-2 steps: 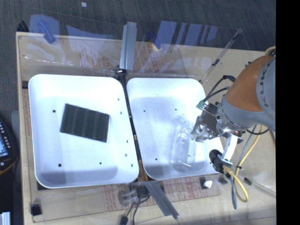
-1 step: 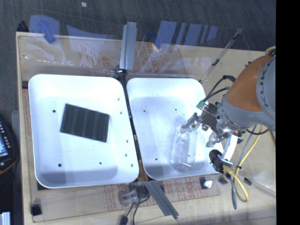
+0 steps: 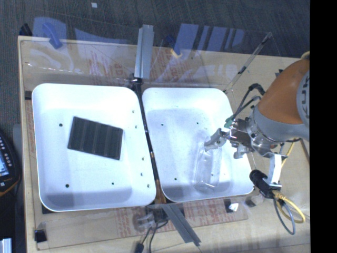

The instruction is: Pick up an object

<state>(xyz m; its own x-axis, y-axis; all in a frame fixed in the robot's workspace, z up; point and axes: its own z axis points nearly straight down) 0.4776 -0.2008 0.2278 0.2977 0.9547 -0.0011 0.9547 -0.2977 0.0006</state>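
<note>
The gripper (image 3: 217, 140) hovers at the right bin's (image 3: 174, 101) right side, just above a clear glass (image 3: 207, 167) whose long axis runs up-frame; finger state unclear.

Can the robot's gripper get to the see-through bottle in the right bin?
Probably yes. The gripper hangs right over the top end of the clear bottle, which lies by itself in the right bin, with nothing on it or beside it. Clear plastic may be slippery, though.
</note>
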